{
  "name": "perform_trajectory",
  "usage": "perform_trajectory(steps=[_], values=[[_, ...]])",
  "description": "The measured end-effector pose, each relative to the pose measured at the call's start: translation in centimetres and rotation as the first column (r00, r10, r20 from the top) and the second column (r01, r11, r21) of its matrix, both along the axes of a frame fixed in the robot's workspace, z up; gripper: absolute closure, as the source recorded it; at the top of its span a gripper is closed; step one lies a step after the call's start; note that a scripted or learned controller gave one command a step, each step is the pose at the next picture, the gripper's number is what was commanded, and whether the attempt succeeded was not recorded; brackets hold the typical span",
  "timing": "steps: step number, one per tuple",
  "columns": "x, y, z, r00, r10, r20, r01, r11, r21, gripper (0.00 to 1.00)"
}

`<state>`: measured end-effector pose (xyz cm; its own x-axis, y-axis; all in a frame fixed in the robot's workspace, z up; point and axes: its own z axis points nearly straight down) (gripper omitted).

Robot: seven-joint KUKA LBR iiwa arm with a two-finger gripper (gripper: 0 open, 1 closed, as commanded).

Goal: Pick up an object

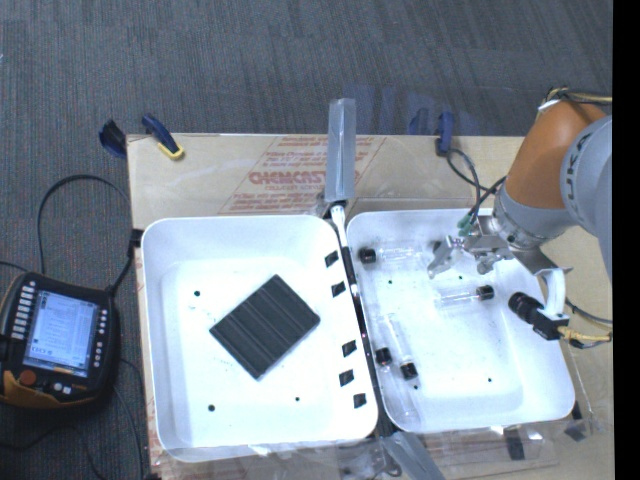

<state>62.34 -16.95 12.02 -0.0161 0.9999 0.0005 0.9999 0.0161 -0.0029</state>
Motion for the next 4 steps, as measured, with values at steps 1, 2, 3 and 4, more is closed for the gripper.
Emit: perform_trajectory(steps=[1, 2, 3, 4], values=[[1.7, -3.8, -3.1, 0.999, 0.034, 0.004, -0.034, 0.999, 0.004, 0.0], [2.1, 3.6, -3.3, 0.995, 0.104, 0.001, -0.104, 0.995, 0.001, 0.0], [2.0, 8.0, -3.1, 1.0, 0.017, 0.003, -0.017, 1.0, -0.004, 0.0], [2.0, 8.0, -3.1, 1.0, 0.018, 0.002, -0.018, 1.0, -0.003, 0.0]])
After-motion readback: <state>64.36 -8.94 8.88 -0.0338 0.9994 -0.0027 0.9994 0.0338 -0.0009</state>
